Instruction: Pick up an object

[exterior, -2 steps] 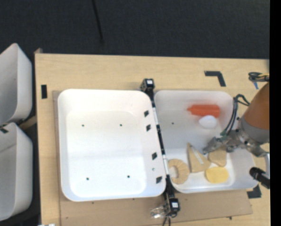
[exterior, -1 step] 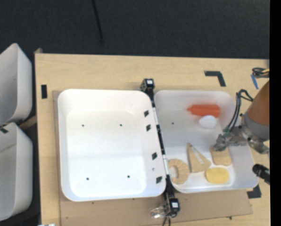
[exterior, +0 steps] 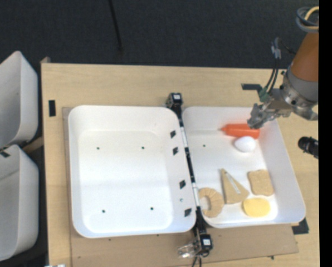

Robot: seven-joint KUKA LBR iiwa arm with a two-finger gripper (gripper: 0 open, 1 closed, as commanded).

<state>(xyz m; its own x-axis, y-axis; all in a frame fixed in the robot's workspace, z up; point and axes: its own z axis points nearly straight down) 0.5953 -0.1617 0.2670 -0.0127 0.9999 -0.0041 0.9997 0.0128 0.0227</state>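
An orange carrot-shaped piece [exterior: 239,129] lies in the right bin [exterior: 210,124] near its far side, with a white egg [exterior: 245,144] just in front of it. My gripper [exterior: 257,118] hovers at the carrot's right end, close above it. Nothing shows between the fingers. Toward the bin's near side lie a tan wedge [exterior: 232,187], a tan cracker-like slab [exterior: 260,182], a yellow round piece [exterior: 256,207] and a tan ring [exterior: 211,201].
The left bin [exterior: 121,171] sits beside the right one, split from it by a central divider with black clips [exterior: 184,149]. White containers [exterior: 7,149] stand off the bench at the left. Bare wood frames both bins.
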